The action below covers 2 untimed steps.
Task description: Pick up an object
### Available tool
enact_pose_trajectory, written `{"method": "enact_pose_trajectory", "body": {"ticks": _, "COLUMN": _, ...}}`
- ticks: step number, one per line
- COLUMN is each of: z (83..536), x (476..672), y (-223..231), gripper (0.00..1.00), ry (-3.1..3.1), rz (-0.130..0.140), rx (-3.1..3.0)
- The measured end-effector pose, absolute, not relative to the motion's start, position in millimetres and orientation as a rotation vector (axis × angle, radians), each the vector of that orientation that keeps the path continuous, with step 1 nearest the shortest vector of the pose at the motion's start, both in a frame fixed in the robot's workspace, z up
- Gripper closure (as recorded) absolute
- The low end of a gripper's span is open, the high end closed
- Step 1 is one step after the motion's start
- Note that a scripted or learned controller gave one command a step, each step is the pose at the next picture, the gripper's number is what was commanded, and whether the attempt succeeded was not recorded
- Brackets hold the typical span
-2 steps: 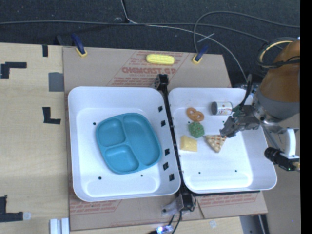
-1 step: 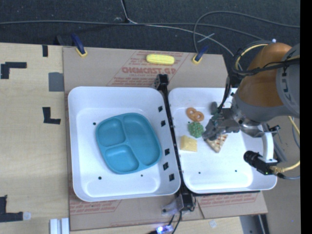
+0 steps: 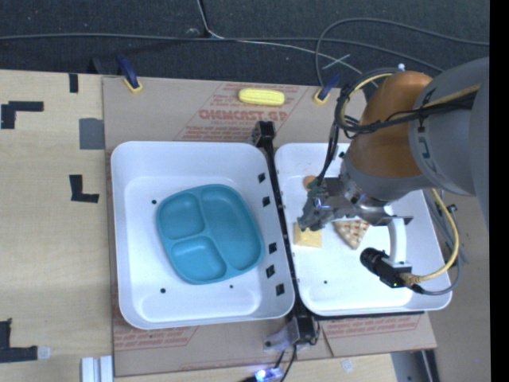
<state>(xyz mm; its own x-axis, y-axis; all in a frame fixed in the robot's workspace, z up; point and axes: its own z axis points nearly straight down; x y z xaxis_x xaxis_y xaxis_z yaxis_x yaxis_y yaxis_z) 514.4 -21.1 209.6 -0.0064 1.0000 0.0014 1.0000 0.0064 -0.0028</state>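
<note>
Toast-coloured square piece (image 3: 308, 236) lies flat on the floor of the right bin (image 3: 350, 297), near that bin's left wall, with a waffle-patterned wedge (image 3: 351, 231) just to its right. Both white bins sit side by side on a sheet of printed cardboard (image 3: 215, 116) that covers the wooden surface (image 3: 48, 213); black tape marks dot the wood at the left, and dark carpet (image 3: 119, 14) with loose cables runs along the far edge. The left bin (image 3: 135, 293) holds a blue divided plate (image 3: 209, 233), and a yellow corn cob (image 3: 261, 96) rests on the cardboard beyond the bins. The gripper (image 3: 316, 212) hangs low over the right bin, directly above the square piece's upper left corner; whether it touches the piece, and whether it is released or clenched, I cannot tell.
</note>
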Motion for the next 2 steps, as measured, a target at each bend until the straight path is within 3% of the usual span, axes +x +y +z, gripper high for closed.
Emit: {"method": "enact_pose_trajectory", "body": {"ticks": 2, "z": 230.4, "x": 529.4, "y": 88.6, "gripper": 1.0, "ry": -2.229, "rz": 0.0, "rx": -2.211}}
